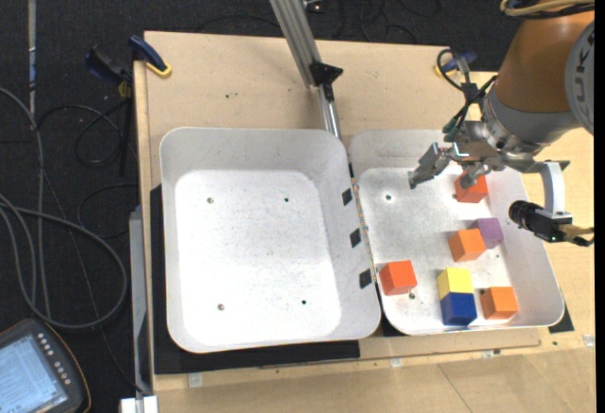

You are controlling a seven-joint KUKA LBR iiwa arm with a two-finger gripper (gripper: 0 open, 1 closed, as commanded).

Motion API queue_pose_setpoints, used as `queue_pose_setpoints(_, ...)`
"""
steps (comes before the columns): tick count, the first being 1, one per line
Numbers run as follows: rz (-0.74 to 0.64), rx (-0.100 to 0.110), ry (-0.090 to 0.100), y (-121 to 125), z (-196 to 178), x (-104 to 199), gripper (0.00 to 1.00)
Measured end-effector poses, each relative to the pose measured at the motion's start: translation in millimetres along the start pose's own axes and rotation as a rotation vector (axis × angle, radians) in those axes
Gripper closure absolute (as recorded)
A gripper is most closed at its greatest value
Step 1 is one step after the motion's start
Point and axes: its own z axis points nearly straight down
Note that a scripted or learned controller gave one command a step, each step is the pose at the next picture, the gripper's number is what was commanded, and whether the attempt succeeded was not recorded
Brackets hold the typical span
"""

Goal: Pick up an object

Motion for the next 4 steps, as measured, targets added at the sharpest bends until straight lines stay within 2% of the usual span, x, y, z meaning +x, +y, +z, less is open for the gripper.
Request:
queue_pose_setpoints(1,0.002,-0.005,-0.001,0.8,-2.6,-0.4,0.0)
queue_pose_setpoints(3,0.003,0.002,0.0,4.9,113.5,0.7,0.0)
queue_pose_setpoints(4,0.002,-0.001,-0.001,4.5,133.8,1.2,0.0)
